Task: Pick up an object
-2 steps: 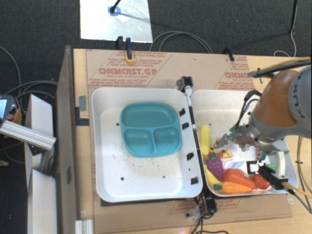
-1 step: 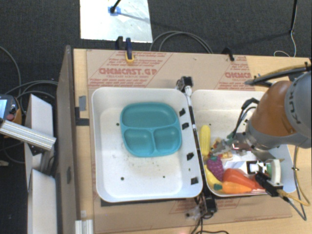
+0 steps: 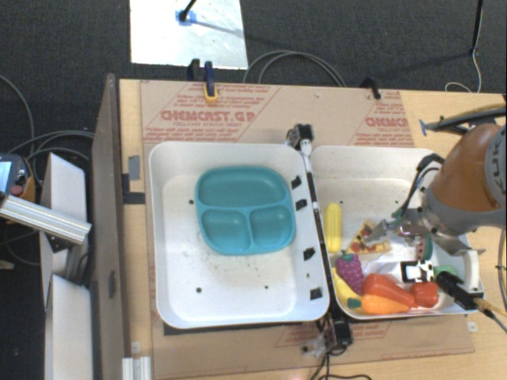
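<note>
Gripper (image 3: pixel 396 229) low over right bin (image 3: pixel 356 169), grip state indiscernible.
Toy foods cluster beneath and nearer: corn (image 3: pixel 333 226), grapes (image 3: pixel 350 271), carrot (image 3: pixel 388 289). Teal tray (image 3: pixel 244 210) in left bin (image 3: pixel 174 236).

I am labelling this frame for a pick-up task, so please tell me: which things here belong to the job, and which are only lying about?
Belong to the job:
- gripper
- right bin
- toy corn cob
- purple grapes
- toy carrot
- banana
- red tomato

Only lying about:
- left bin
- teal divided plate
- clamps
- cables
</note>
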`<control>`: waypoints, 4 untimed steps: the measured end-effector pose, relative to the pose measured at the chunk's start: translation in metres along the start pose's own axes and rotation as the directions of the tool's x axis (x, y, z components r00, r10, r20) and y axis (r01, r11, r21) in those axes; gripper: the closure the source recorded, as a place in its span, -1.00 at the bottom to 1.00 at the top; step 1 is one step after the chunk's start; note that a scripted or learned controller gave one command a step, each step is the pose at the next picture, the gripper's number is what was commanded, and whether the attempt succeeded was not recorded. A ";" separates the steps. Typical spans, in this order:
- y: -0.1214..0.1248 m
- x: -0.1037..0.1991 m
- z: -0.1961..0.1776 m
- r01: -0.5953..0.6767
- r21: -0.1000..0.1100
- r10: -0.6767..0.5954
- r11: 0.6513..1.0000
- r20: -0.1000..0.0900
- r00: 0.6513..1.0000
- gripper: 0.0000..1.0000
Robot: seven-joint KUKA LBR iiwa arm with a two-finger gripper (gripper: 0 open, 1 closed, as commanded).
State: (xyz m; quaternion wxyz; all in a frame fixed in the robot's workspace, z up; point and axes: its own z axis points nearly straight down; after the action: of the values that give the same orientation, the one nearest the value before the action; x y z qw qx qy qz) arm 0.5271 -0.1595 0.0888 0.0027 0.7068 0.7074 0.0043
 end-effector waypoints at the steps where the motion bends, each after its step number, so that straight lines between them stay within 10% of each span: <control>1: 0.045 -0.050 -0.118 0.003 -0.006 -0.003 1.000 0.010 1.000 -1.00; 2: 0.042 0.056 -0.036 0.011 0.014 -0.011 1.000 -0.003 1.000 -1.00; 3: 0.119 -0.031 -0.035 0.000 -0.001 0.000 1.000 0.009 1.000 -1.00; 4: -0.011 -0.050 -0.111 -0.007 0.008 0.007 1.000 0.005 1.000 -1.00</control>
State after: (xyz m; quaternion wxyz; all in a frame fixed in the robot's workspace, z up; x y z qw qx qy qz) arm 0.5146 -0.2103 0.1995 0.0015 0.7094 0.7048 -0.0004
